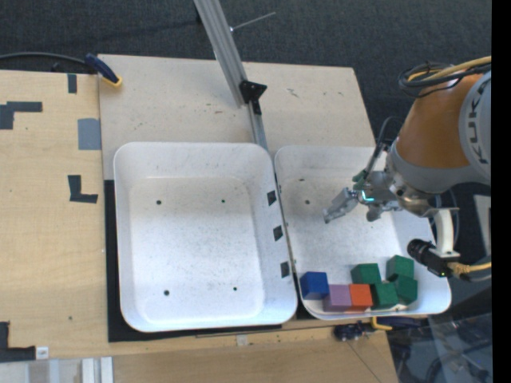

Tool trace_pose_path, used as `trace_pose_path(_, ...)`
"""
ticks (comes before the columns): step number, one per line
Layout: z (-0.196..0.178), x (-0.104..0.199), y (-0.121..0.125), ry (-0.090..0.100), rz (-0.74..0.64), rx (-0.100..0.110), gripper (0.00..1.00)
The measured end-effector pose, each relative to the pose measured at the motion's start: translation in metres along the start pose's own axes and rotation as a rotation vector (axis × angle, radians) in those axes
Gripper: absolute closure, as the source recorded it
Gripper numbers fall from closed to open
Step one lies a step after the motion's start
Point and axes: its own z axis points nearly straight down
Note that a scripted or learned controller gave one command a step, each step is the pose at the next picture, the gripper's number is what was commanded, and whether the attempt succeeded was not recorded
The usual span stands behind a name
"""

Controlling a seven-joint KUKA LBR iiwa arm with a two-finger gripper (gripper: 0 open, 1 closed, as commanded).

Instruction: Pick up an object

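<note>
Several blocks point(363, 288) sat untouched well below the claw point(342, 206), which hovered with nothing between its fingers; spread unclear. Picking remained entirely undone.

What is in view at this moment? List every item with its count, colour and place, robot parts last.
bins: two, white, side by side on the bench
blue block: one, near edge of the right bin
purple block: one, beside the blue block
orange block: one, beside the purple block
green blocks: several, clustered in the right bin's near right corner; exact count unclear
metal rail: one, grey, slanting down from the top toward the bins
clamp: one, blue and yellow, at the bench's far left corner
arm: one, grey and orange, entering from the right
end effector: one, above the right bin, apart from the blocks
</note>
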Motion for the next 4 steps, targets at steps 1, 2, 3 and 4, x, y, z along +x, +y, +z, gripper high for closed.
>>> trace_pose_path(1,-0.002,0.000,0.001,0.000,-0.001,-0.004,0.00)
trace_pose_path(2,0.062,-0.001,-0.001,-0.001,0.001,0.002,0.00)
trace_pose_path(3,0.117,0.000,-0.002,-0.001,0.001,0.001,0.00)
trace_pose_path(4,0.104,0.001,-0.001,0.000,-0.001,-0.002,1.00)
